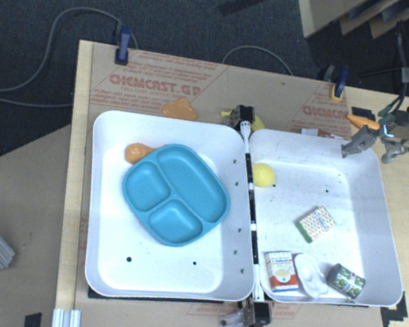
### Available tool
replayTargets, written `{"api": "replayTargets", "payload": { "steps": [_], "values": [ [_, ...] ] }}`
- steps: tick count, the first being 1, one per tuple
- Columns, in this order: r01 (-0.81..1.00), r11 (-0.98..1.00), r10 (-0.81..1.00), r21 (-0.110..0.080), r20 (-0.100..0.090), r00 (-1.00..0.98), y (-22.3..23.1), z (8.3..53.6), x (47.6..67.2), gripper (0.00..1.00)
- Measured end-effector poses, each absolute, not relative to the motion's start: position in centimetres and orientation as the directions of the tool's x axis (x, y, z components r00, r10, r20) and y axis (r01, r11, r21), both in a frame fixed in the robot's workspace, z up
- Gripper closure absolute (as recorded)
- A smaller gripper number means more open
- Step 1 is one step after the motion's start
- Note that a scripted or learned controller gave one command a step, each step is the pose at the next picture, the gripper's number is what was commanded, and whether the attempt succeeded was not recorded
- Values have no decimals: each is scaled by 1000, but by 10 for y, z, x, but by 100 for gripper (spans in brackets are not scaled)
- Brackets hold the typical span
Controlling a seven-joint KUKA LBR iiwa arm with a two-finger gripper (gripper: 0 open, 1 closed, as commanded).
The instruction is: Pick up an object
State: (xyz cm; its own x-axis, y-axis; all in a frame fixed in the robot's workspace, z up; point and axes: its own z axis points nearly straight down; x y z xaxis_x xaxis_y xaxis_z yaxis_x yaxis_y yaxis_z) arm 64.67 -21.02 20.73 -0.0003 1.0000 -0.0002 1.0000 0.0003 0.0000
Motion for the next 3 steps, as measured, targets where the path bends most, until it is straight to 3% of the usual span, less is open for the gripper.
{"api": "replayTargets", "payload": {
  "steps": [1,2,3],
  "values": [
    [1000,-5,1000,-6,6,5,-201,80,556,0],
    [1000,5,1000,9,-3,-5,-198,86,638,0],
    [1000,0,1000,-5,2,0,-171,85,600,0]
  ]
}}
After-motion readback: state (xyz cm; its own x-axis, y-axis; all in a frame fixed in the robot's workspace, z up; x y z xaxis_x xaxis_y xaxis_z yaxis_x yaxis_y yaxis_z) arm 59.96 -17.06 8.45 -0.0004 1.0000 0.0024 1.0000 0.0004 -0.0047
